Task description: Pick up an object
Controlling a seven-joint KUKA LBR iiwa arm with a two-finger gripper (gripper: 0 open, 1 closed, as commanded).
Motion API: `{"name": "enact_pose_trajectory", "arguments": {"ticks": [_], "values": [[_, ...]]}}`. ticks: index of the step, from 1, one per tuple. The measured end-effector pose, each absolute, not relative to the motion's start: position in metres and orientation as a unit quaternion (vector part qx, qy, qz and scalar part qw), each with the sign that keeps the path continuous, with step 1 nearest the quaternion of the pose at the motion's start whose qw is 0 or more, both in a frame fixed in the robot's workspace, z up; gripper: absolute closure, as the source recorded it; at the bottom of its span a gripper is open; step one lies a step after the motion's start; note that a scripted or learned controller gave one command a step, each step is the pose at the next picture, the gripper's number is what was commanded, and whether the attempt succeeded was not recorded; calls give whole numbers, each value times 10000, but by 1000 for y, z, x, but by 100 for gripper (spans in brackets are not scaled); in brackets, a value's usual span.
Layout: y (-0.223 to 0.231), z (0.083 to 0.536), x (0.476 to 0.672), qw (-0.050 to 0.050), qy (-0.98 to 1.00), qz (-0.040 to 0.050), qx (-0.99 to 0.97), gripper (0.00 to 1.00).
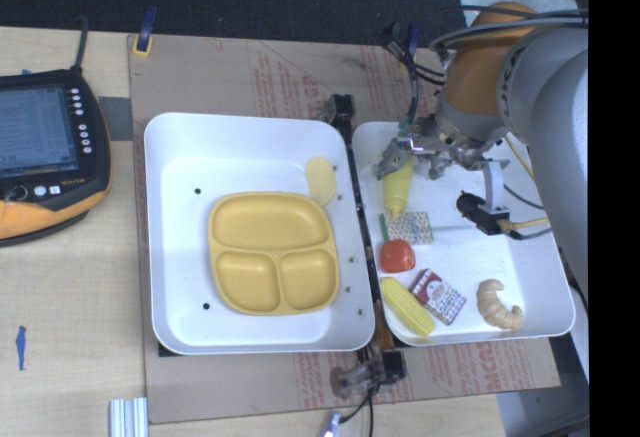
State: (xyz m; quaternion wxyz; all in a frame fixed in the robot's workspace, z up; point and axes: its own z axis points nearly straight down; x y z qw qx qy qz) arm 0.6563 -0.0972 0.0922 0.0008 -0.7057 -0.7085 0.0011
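One claw (398,163), over yellow bottle (398,189)

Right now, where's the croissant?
In the camera view, the croissant lies in the right bin's near right corner, just right of the red-and-white packet, well away from the gripper at the bin's far end.

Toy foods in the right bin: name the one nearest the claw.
The yellow squeeze bottle, just below the claw. The tomato, corn cob and croissant lie farther toward the bin's near edge.
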Motion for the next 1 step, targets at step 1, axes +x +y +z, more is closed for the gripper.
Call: {"name": "enact_pose_trajectory", "arguments": {"ticks": [1], "values": [[-111,92,657,0,-7080,3,-7062,0]]}}
